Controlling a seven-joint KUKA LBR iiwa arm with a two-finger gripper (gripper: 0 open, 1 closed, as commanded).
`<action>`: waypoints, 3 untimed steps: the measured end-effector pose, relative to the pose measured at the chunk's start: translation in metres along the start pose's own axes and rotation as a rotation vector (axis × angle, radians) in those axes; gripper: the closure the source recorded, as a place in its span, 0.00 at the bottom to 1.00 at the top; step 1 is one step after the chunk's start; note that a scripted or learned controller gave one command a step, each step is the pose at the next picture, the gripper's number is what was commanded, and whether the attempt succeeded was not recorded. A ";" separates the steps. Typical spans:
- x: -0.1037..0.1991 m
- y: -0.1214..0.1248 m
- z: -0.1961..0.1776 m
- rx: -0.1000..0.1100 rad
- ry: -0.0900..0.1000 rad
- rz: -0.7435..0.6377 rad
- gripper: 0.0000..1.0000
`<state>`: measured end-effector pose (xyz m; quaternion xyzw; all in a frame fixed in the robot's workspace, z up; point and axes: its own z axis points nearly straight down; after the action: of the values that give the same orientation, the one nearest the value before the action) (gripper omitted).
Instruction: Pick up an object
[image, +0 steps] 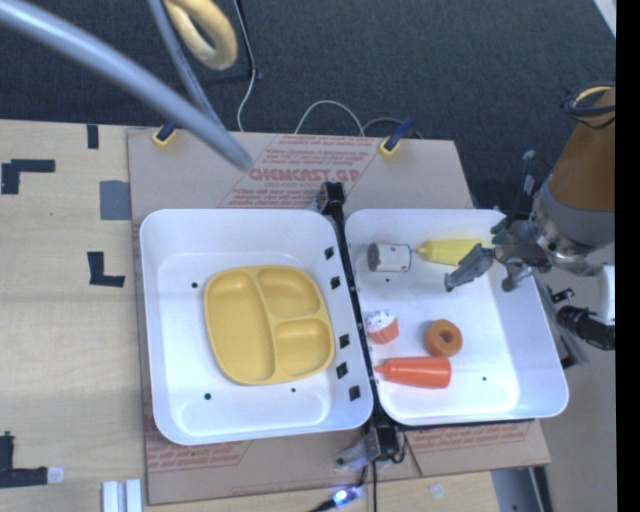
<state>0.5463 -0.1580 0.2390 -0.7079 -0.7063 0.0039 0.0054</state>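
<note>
At the moment inspected, the task stood at its approach step. The grey arm with the orange band entered from the right, and its two-finger gripper (487, 268) hung over the upper right part of the right shallow white bin (530, 400), fingers spread and released, with nothing between them.

Candidate objects all lay in that bin. A yellow elongated plastic piece (447, 250), possibly a toy banana, lay just beside the gripper to its left, nearest of all. A small grey and white cylinder (389, 257) lay further left, near the divider. A brown ring-shaped toy doughnut (442, 338) lay near the middle, an orange carrot-like piece (413, 373) below it, and a small white and orange cupcake-shaped item (381, 325) close to the divider. The left shallow white bin (160, 400) carried a yellow three-compartment plastic tray (268, 323).

In my judgement no grasp had begun. The next move called for centring over one object, most readily the yellow piece, descending, then closing.

Red print on the brown cardboard sheet (300, 172) under the bins appeared to read "CHEMCAST G.P."; smaller lines were illegible
</note>
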 end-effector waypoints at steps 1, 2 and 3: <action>0.000 0.002 -0.006 -0.011 -0.002 -0.003 0.00; -0.009 0.004 0.050 -0.007 -0.002 -0.002 0.00; -0.004 0.003 0.114 -0.005 -0.001 -0.004 0.00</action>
<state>0.5478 -0.1616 0.1250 -0.7066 -0.7076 0.0023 0.0033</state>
